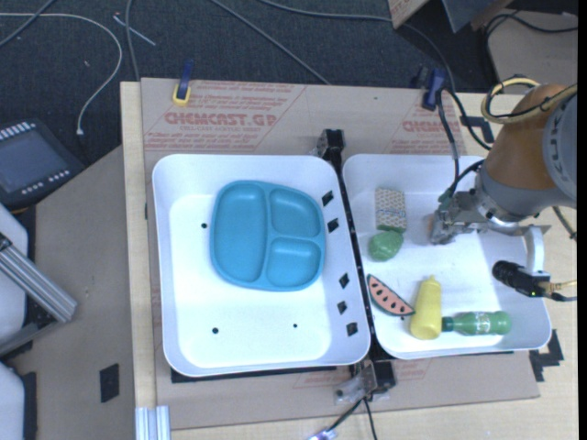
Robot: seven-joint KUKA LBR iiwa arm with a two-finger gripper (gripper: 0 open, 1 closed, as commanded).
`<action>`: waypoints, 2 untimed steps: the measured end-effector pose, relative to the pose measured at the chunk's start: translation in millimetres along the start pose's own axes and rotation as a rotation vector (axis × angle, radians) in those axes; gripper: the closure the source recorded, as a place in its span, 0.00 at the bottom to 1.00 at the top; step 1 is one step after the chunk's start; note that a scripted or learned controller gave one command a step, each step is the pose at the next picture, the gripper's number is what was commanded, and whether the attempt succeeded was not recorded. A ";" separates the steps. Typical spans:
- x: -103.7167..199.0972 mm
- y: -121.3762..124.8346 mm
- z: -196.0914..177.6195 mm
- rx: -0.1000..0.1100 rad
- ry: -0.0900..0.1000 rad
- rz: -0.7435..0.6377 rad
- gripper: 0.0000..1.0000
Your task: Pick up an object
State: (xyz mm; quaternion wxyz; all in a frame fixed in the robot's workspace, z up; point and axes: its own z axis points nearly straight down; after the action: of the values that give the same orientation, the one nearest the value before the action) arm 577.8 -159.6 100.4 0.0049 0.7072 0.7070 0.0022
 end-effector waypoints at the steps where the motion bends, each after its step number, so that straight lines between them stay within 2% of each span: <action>1: 0.3 3.5 -43.7 0.005 0.003 -0.001 1.00; 2: 3.0 9.7 -107.8 0.002 0.002 -0.002 1.00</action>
State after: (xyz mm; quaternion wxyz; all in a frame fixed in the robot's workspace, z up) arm 586.4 -156.2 208.4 0.0035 0.7063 0.7079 0.0024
